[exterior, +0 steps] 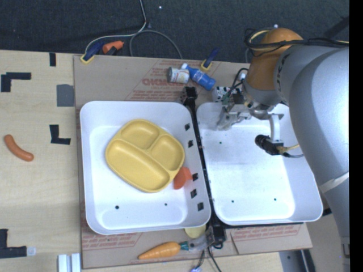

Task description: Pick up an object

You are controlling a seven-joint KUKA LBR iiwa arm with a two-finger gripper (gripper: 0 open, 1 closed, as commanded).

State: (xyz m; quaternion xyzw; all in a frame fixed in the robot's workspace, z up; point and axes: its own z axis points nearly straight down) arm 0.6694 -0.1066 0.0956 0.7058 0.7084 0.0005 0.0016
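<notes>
Gripper: the gripper (pixel 226 115) sits low at the 11 o'clock corner of the right bin (pixel 255 208); nothing shows between its tips, and whether it is released or clenched cannot be told.
Arm: the grey arm (pixel 317 101) comes in from 3 o'clock, its orange band (pixel 266 61) above the wrist.
Candidates: a yellow divided plate (pixel 144 154) lies mid left bin (pixel 91 152); a small orange-red piece (pixel 182 178) touches the plate's 4 o'clock edge.
Off the bins: a carrot (pixel 160 250) at 6 o'clock, a sausage (pixel 19 148) at 9 o'clock, a blue and white bottle (pixel 191 75) at 12 o'clock.
Risk: the gripper stands over bare bin floor, so a close here would likely catch nothing.
Risk: the plate looks wide and shallow; its rim may slip from a pinch.
Risk: crossing the divider low could knock the bin walls.
</notes>
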